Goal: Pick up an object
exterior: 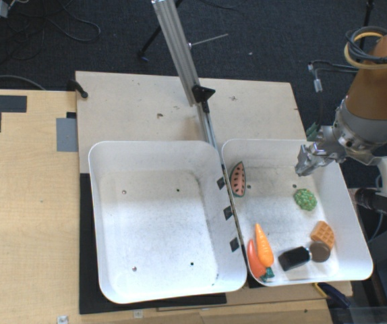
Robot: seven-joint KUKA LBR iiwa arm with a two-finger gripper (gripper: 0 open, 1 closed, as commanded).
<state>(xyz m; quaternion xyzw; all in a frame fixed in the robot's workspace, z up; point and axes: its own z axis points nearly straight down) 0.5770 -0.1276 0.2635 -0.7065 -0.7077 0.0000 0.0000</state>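
here, the gripper [306, 162] hangs over the right bin [359, 248] near its far edge, with no item seen between its fingers; their gap cannot be told.

green lump [305, 199] just below it; waffle [322, 233], black block [293, 258], carrot [263, 246] toward the near edge; watermelon slice [238, 179] by the left wall.

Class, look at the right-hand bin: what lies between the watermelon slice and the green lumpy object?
Nothing: in the camera view, bare white bin floor runs from the watermelon slice to the green lumpy object.

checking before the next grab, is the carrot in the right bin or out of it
In. The carrot lies flat inside the right bin, at its near left corner against the wall.
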